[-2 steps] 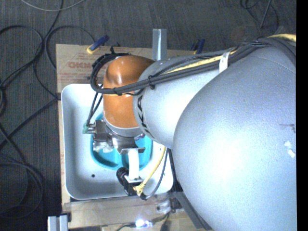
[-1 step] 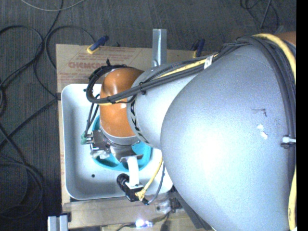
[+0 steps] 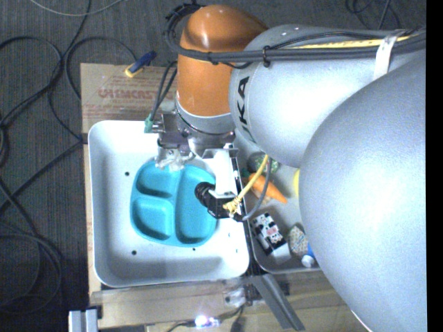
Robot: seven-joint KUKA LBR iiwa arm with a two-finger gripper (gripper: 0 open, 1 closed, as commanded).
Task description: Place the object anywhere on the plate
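Blue plate [image 3: 169,209] in left bin [image 3: 111,206], long axis roughly upright; pincer [image 3: 173,159] state unclear.

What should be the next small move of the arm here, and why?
Probably a short straight descent toward the blue divided plastic plate in the left white bin. The gripper hovers at the plate's upper edge, so a release would likely land there. Whether it holds anything is hidden.

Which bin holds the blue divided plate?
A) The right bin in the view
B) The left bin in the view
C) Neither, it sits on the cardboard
B: the blue plate lies inside the left bin, while the right bin holds small assorted items.
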